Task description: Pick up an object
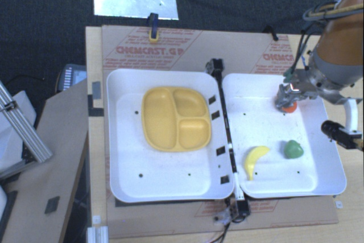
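the grey arm is reaching in from the right and its gripper is sitting low over the upper part of the right bin, directly above a small orange-red object that is peeking out from beneath it. the gripper is covering most of that object, so it is probably the one being targeted, though i cannot tell whether the gripper is open, closed or gripping anything.

two other candidates are lying in the same bin: a yellow banana near the bottom-left corner, and a green object just right of it, both well apart from the gripper. the left bin is holding a yellow divided plate, which is playing no part here. both bins are resting on a cardboard sheet on the tabletop.

the main risk is judged to be a miss: the orange-red object is looking small and rounded, and if the gripper is closing off-centre it could be squeezing the thing sideways and sending it rolling across the smooth bin floor. a descent that is too shallow would be closing on air; one that is too deep would be pressing into the bin. lifting before the grip is firm could be dropping the object back down.
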